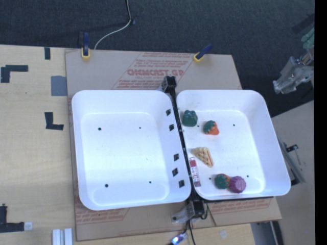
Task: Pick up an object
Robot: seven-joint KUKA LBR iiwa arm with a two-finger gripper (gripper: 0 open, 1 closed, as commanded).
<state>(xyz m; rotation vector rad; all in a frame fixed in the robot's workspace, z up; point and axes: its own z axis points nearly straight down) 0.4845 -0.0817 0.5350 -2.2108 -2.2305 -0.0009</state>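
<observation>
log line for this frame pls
phase: pre-grasp | gripper: outside right bin, nothing held | right bin: green toy, strawberry, waffle piece, purple toy

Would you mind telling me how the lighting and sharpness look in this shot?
In the camera view, even light, with soft glare washing out the left bin floor; small toys in the right bin are slightly soft; the gripper at the right is blurred.

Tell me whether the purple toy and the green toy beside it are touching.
Touching: the camera view shows the purple toy pressed against the green toy with no white bin floor between them.
</observation>
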